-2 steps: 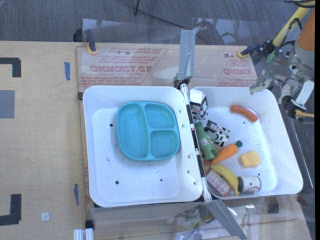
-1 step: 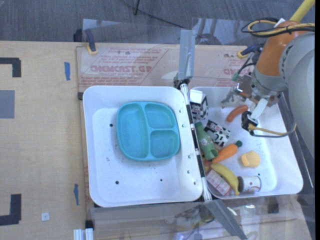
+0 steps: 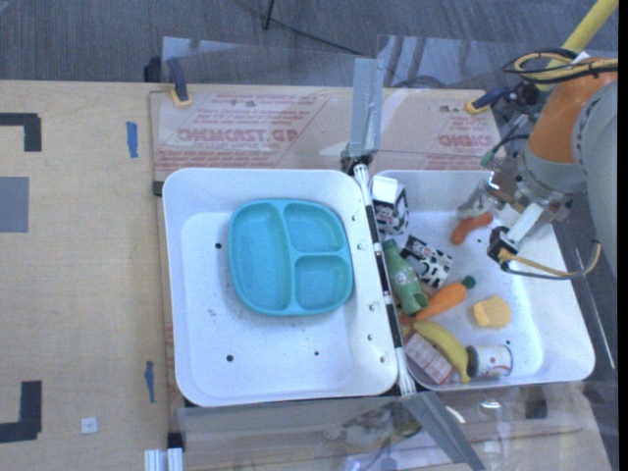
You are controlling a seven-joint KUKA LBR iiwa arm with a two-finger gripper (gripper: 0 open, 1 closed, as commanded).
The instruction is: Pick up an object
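Two shallow white bins sit side by side on the desk. The left bin [image 3: 191, 263] holds a teal divided plate [image 3: 290, 257], lying flat near its middle. The right bin [image 3: 564, 346] carries a scatter of small things. The arm reaches in from the right, and the hand [image 3: 481, 204] is over the upper part of this bin. Whether it is open or closed cannot be told from this angle.

A small orange piece [image 3: 470, 228] lies just below the hand, very close to it; contact is not clear. Along the bin's left wall lie a white-and-black carton [image 3: 390, 205] and a green bottle [image 3: 400, 271], with a cow-patterned item [image 3: 429, 257] beside the bottle. Lower down are a carrot [image 3: 443, 298], a banana [image 3: 442, 346], a yellow block [image 3: 492, 312] and a can [image 3: 492, 361] on its side.
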